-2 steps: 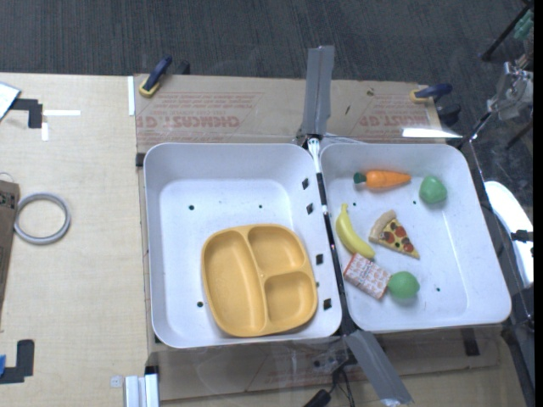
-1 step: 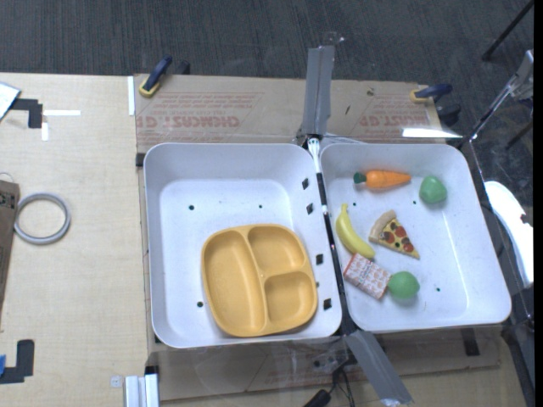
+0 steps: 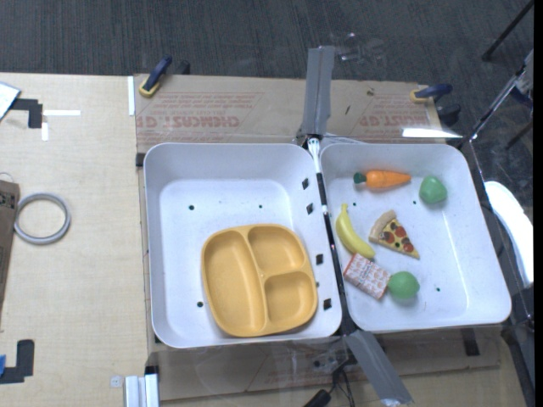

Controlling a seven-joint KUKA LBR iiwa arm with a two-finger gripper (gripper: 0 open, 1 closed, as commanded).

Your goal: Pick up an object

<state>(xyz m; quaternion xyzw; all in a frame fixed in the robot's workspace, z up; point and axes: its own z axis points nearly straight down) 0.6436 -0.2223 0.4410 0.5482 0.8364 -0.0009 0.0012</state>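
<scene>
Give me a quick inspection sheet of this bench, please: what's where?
Surface: two white bins, left bin, right bin, on a wooden bench.
Job's things: carrot, banana, pizza slice, pink packet, two green balls in the right bin.
Clutter: yellow divided plate in the left bin; tape roll on the bench.
Grippers: nothing seen.
Cables: dark cable below the bins.
Surroundings: cardboard sheet, blue clamps, dark floor.
</scene>
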